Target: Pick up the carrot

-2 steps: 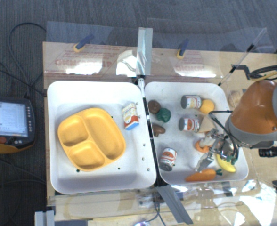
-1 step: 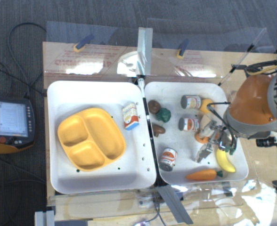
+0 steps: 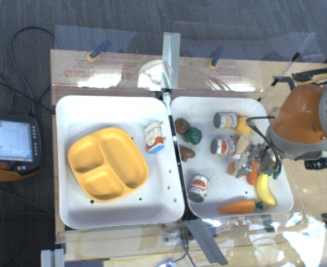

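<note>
Nearest you, the carrot (image 3: 238, 207) lies on the floor of the right bin (image 3: 219, 103), close to its front wall. Its long axis runs almost left to right across the view, the green stub at its right end just beside the lower tip of the banana (image 3: 265, 190).

The end effector (image 3: 251, 164) hangs farther back and slightly right of the carrot, so the target lies toward you and a little left of it. The gap is short but the two are clearly apart. You cannot tell from here whether it is set wide or narrow; the metal parts blur together over the clutter. A small orange-red piece (image 3: 253, 174) sits right under it, possibly touching, and I cannot say whether that is gripped or merely lying there. It is not the carrot.

My judgement: the coming move is a short shift toward the front wall, then a descent with the closing direction set across the carrot's width, front to back. The banana crowds the right end, so the middle or left part looks safer.

Behind, the arm (image 3: 298, 118) comes in from the right, its orange band over the bin's right edge, wrist angled down and left. Two cans (image 3: 226, 120) stand farther back. The yellow tray (image 3: 108, 163) sits in the left bin (image 3: 105, 100).
</note>
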Controlling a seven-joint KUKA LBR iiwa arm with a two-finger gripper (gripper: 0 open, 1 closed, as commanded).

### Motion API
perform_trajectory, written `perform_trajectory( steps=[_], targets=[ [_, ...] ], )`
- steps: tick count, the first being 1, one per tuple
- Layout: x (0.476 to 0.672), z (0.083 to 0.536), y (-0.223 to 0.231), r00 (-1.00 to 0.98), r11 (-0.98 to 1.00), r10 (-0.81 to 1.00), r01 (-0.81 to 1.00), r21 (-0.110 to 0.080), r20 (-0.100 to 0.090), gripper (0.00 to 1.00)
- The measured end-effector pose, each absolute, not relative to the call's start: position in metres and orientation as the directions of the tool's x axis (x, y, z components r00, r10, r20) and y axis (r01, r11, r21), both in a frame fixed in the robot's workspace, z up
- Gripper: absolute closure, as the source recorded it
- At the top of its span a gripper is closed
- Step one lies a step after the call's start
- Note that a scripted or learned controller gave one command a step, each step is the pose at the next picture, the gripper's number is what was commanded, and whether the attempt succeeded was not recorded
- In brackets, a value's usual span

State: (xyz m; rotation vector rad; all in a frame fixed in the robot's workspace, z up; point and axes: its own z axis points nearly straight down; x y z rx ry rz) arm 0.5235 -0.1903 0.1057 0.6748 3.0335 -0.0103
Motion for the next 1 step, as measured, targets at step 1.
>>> perform_trajectory(
  steps=[1],
  targets=[
    [0.5227,0.1046,-0.1900,-0.905,0.906,0.424,0.424,0.000,-0.032,0.00]
  ],
)
